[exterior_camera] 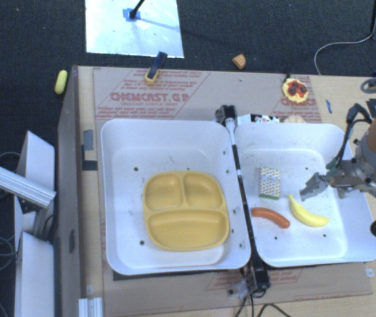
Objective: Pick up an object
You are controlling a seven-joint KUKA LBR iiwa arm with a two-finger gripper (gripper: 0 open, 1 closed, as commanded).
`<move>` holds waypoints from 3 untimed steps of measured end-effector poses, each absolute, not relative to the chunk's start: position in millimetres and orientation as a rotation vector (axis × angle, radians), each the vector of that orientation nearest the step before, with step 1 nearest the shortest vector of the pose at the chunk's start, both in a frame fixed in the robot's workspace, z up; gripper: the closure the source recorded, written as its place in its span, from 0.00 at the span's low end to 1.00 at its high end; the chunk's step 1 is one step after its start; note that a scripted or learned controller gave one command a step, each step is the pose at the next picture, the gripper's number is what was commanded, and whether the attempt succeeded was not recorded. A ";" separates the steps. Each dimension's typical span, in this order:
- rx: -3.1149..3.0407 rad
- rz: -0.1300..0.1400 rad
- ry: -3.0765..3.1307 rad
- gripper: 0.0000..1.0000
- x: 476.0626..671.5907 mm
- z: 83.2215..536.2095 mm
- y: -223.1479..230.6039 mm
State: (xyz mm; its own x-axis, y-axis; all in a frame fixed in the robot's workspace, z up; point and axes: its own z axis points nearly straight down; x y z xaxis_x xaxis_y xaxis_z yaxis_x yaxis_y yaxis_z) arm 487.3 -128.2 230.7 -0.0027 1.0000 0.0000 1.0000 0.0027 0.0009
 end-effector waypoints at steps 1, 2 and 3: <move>2.219 0.003 2.221 0.00 515.0 84.5 -119.4; 2.216 0.003 2.224 0.00 579.0 84.8 -105.0; 2.220 0.000 2.221 0.00 511.6 84.2 -134.7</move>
